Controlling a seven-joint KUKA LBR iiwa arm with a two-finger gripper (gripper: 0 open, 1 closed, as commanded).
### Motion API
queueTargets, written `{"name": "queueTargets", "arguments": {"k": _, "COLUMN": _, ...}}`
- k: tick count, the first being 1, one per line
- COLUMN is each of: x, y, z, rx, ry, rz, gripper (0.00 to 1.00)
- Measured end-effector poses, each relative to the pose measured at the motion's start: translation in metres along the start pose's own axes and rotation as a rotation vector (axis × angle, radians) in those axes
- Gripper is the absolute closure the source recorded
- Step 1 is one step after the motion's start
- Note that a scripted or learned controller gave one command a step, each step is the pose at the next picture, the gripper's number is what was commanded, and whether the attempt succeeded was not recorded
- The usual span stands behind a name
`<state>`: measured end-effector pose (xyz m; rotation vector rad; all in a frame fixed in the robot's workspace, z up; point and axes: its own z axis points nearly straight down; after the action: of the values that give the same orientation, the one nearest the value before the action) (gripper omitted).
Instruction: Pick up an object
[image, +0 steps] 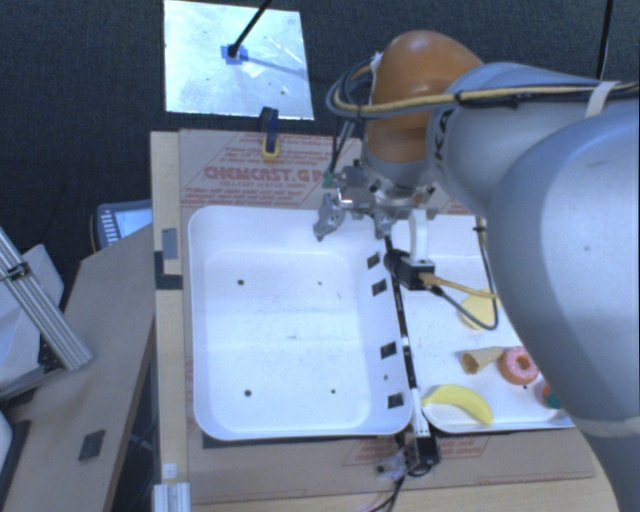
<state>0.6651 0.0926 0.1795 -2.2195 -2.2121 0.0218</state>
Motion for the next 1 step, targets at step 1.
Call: {"name": "queueTargets", "arguments": {"k": 1, "x": 0.0035, "y": 0.0043, "z": -0.0215, "rx": -0.02, "ry": 0.005, "rz": -0.004, "gripper": 1.0}}
